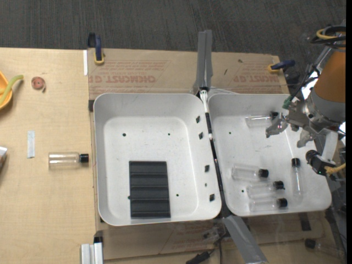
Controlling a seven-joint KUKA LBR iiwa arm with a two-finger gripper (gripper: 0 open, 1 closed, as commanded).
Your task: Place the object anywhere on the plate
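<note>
A black ridged plate point(148, 190) lies flat in the left bin point(110, 109), toward its front. Several clear vials with black caps lie in the right bin point(231, 202): one near the back point(256, 120), one in the middle point(248, 173), two at the front point(263, 191) point(267, 204), and one by the right wall point(297, 177). My gripper point(289, 133) hangs over the right side of the right bin, above the vials. Its fingers point(274, 127) stand open with nothing between them.
Another capped vial point(67, 159) lies on the wooden bench left of the bins, near a small white strip point(31, 144). An orange object point(4, 89) sits at the far left edge. A metal divider point(204, 65) runs between the bins.
</note>
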